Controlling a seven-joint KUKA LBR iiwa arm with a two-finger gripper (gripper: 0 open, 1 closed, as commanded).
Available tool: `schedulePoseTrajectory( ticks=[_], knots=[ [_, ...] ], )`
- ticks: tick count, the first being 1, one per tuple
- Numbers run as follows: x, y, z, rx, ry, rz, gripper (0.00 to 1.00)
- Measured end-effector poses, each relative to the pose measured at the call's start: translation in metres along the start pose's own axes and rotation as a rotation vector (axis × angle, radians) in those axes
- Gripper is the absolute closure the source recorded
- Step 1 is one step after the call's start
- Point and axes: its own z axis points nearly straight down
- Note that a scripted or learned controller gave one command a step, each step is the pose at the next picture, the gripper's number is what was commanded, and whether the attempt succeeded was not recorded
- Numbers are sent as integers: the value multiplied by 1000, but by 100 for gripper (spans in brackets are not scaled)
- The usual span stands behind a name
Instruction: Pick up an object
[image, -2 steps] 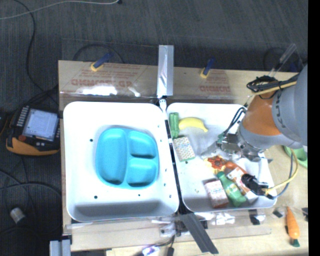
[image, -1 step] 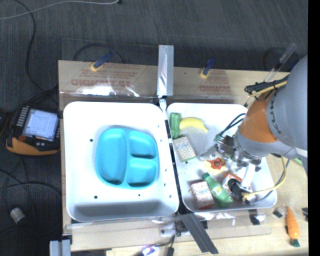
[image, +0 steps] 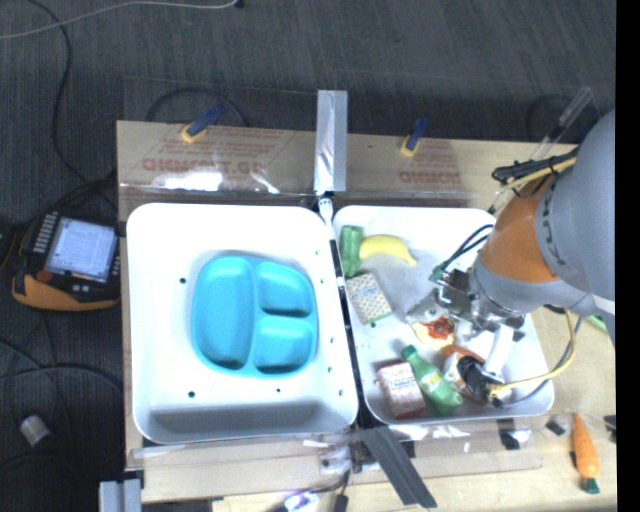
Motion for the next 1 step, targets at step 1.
schedulePoseTrajectory(
  ticks=[1],
  knots=[
    [57,24,-126,9,-7,-198,100]
  ],
)
